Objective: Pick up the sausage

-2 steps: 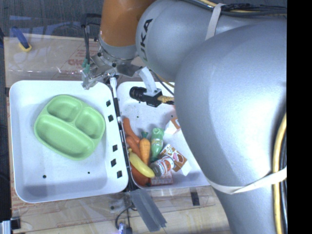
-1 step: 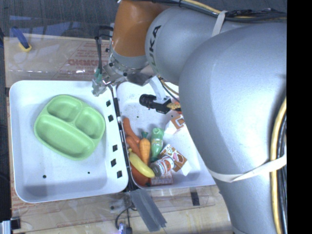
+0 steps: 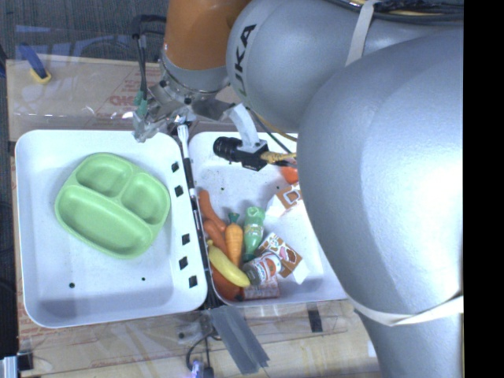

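Observation:
The sausage (image 3: pixel 207 211), a long orange-red piece, lies along the left wall of the right bin (image 3: pixel 309 286), beside a carrot (image 3: pixel 234 240). My gripper (image 3: pixel 148 123) hangs over the far right corner of the left bin (image 3: pixel 39 235), near the divider between the bins. It is up and to the left of the sausage, well apart from it, and I see nothing held in it. The big grey arm hides the right bin's right side.
A green divided plate (image 3: pixel 114 203) lies in the left bin. In the right bin, a banana (image 3: pixel 227 268), a green bottle (image 3: pixel 253 228), a small can (image 3: pixel 262 270) and snack packets (image 3: pixel 285 252) crowd near the sausage.

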`<state>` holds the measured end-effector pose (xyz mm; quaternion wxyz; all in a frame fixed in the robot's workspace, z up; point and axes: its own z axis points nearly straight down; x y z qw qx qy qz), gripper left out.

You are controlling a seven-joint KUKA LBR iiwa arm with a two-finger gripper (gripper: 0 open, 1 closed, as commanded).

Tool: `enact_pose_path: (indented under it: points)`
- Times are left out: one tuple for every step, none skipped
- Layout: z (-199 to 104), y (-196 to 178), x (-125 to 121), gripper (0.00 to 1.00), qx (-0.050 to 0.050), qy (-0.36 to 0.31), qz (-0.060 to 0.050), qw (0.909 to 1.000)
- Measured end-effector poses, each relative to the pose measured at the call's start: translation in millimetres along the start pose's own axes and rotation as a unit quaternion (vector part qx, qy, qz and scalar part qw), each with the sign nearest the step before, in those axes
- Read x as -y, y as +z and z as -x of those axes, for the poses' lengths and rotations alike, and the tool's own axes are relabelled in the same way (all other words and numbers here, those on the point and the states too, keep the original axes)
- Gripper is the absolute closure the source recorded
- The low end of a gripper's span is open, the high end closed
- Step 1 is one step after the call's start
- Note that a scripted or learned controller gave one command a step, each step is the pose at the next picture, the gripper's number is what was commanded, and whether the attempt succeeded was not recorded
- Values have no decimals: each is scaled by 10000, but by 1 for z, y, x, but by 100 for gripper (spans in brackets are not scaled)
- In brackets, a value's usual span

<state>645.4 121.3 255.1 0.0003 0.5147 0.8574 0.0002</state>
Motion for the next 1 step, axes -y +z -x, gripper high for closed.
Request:
enact_pose_path:
  points:
    - [18, 12, 1, 100, -6, -37, -16, 10000]
